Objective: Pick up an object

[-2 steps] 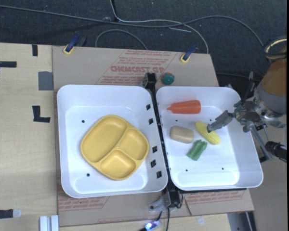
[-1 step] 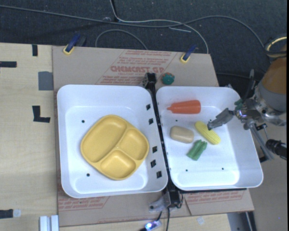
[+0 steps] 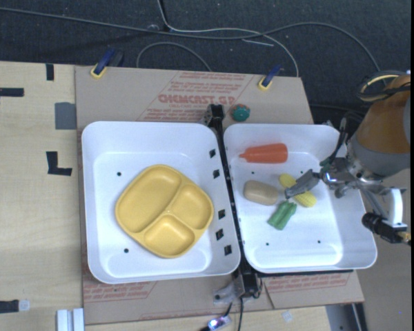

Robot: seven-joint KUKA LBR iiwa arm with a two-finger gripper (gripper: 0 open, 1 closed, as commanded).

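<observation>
The right bin holds an orange carrot-shaped piece at its back, a beige lump to the left of middle, a green piece in front of it, and two small yellow pieces. My gripper reaches in from the right, low over the bin's middle. Its tip lies between the two yellow pieces, just above the green piece and right of the beige lump. Its dark tip hides part of the yellow pieces.
The left bin carries a yellow divided plate. A small teal ball rests on the cardboard behind the bins, near the black divider. The arm's orange band hangs over the right bin's right rim.
</observation>
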